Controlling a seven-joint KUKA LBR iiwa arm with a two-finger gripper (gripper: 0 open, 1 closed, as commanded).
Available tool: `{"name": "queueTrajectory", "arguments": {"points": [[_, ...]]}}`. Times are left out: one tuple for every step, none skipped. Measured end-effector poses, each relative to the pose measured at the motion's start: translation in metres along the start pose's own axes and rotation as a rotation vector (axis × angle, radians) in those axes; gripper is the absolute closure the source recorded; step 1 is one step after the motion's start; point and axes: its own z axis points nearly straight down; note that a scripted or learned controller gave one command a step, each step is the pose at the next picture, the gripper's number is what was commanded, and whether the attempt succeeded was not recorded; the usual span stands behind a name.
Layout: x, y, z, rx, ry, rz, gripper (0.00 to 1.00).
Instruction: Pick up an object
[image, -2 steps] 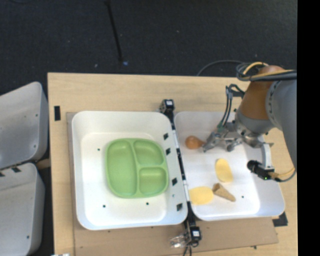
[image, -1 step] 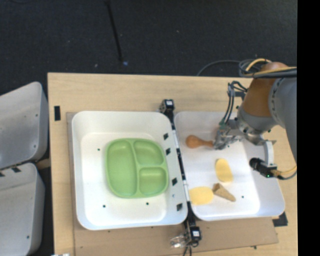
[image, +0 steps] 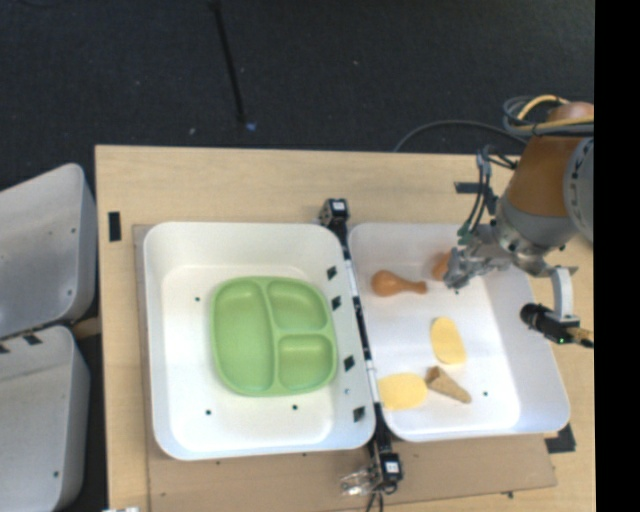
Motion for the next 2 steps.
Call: {"name": "queueTrajectory", "arguments": {"points": [[0.005,0.002,-0.046,-0.001,0.000,-0.004,1.00],[0.004,0.004,-0.082,-0.001,0.000,-0.005,1.00]]}}
